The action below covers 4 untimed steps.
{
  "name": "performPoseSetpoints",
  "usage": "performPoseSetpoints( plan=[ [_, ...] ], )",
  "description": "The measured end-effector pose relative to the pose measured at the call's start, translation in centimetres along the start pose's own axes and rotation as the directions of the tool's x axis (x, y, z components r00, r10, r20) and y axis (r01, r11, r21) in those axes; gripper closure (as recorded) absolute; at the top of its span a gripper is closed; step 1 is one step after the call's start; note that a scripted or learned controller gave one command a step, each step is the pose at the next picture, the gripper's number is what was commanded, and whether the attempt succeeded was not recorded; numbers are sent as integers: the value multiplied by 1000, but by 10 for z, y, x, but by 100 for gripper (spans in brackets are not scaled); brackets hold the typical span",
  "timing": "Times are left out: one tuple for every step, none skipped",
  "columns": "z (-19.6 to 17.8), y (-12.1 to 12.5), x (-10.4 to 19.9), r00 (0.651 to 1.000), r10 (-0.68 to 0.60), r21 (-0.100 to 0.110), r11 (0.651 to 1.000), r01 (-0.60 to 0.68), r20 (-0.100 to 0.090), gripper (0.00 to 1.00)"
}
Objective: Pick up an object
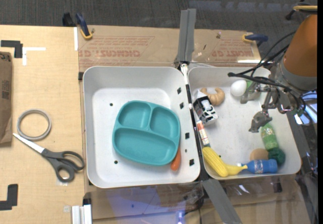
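Observation:
My gripper (254, 110) hangs over the right bin (229, 132), right of its middle, open, with nothing between its fingers. One grey finger (247, 96) is just below a white ball (238, 88). The other finger (258, 121) is just left of a green bottle (269, 137). Along the bin's front lie a yellow corn cob (217, 162), a blue bottle (262, 166), a tan lump (259, 154) and a dark green piece (277, 156). A croissant (215, 96), a black-and-white item (204, 109) and a red-and-white stick (202, 132) lie at the bin's left side.
The left bin (98, 117) holds a teal divided plate (147, 133) with an orange carrot (175, 160) at its front right corner. Scissors (53, 157) and a tape ring (34, 123) lie on the bench to the left. Cables trail from the arm (303, 51) at the right.

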<state>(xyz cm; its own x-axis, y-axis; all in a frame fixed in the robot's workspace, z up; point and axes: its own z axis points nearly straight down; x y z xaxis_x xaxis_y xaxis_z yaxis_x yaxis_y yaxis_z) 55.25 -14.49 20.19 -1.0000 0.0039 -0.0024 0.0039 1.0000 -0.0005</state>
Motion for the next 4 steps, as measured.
performPoseSetpoints(
  plan=[
    [110,-66,18,998,57,0,998,-57,1,0],
    [109,-76,-54,1000,22,1,1000,-22,2,0],
    [109,-76,-15,1000,24,0,1000,-24,1,0],
    [109,-76,-104,996,92,0,996,-92,4,0]
  ],
)
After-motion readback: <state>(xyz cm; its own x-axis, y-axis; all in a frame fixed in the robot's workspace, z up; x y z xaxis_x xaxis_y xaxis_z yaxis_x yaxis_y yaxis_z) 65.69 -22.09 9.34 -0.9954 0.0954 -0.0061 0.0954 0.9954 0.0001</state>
